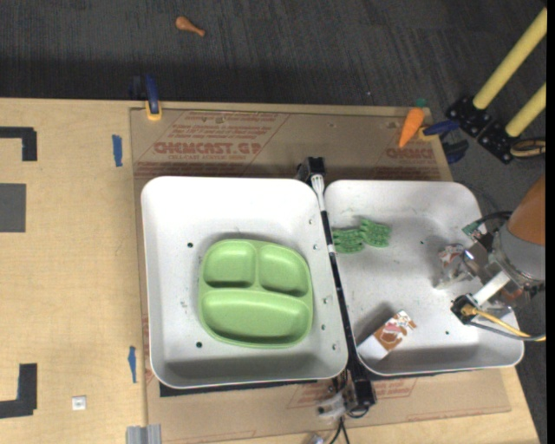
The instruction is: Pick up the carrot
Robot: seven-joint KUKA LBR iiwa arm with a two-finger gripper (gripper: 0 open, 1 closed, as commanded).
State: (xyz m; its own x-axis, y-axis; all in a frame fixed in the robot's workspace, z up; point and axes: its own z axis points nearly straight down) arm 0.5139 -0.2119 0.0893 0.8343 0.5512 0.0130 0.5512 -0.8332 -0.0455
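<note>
Starting at the left, the bench [69, 260] carries a few black tape marks [22, 143] and short strips of blue tape [117, 149]. A blue and yellow clamp [153, 94] grips the far edge of the cardboard sheet [217, 143] under the bins. Beyond it, on the dark floor, lies a small orange object [189, 26] too small to identify.

The left bin [165, 225] holds a pale green divided plate [256, 290] with three compartments, lying flat near the middle. A black clip [314, 169] sits at the far end of the seam where the two bins meet.

In the right bin [416, 204], a green leafy toy [360, 236] lies near the seam. A small brown and white packet [395, 331] rests tilted against the near rim.

The carrot [411, 127] is in neither bin. It lies on the cardboard beyond the right bin's far rim, its orange body slanted and its green top pointing away. A blue clamp [440, 128] is just beside it on the right. Two yellow bars [519, 54] on black brackets stand further right.

The gripper [460, 264] is low over the right side of the right bin, well apart from the carrot and the other items. Nothing shows in it. Whether the claw is spread or pressed together cannot be told. The arm [529, 234], with its orange band, enters from the right edge.
</note>
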